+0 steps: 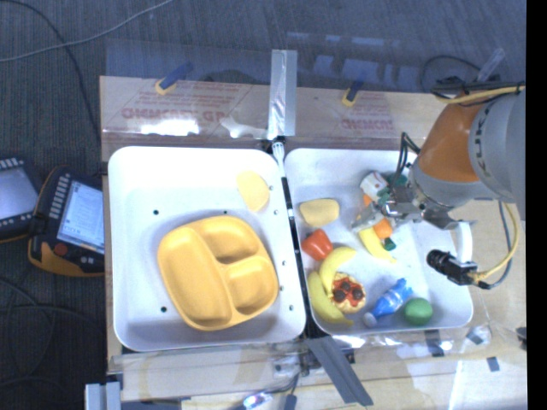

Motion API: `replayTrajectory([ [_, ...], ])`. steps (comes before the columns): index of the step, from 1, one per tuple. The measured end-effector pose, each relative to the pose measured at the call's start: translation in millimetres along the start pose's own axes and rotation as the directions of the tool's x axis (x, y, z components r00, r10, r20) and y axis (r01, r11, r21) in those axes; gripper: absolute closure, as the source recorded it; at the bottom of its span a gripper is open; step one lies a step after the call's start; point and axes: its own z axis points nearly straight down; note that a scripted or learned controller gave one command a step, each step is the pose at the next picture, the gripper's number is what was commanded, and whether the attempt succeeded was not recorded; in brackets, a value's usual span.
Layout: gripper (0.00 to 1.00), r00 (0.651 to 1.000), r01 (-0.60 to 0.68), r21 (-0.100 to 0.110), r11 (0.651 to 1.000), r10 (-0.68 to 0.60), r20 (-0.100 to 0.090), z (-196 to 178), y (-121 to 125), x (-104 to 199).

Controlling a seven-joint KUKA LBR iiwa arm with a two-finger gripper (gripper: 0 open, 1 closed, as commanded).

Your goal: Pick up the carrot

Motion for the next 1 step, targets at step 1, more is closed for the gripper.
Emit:
replayTrajectory([
  [1,1.0,0.963,0.268,0.004,0.963,-0.268,0.002,-105.0,57.1,90.4],
])
